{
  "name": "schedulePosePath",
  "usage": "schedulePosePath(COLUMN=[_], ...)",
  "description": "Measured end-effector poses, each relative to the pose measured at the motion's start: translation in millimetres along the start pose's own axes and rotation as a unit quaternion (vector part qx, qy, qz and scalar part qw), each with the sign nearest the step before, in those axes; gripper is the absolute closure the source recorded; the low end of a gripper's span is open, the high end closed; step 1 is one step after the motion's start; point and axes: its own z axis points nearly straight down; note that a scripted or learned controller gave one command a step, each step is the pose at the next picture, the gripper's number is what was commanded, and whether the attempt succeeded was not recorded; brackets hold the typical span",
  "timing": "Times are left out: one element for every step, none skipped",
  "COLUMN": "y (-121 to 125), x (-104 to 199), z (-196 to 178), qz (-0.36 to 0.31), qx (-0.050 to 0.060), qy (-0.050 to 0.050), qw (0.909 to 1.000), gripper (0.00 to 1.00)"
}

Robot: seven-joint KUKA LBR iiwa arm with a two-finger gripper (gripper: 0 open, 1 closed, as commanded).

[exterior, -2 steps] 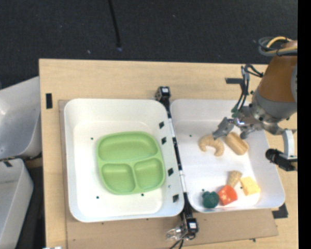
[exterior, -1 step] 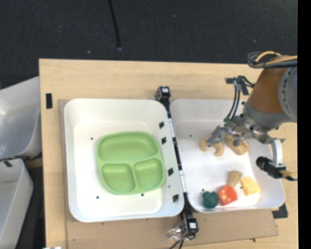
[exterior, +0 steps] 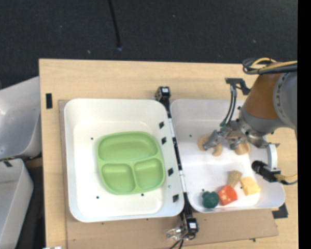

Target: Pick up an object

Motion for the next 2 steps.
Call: schedulePosePath(y=[1,5], x=[-1,0], z=[-13,-77], qz=[0.001,-0.003], qx=[-0.003,-0.004], qy=[0.000,0.000], qw=[1.0000,1.0000], gripper=[1.00,1.00])
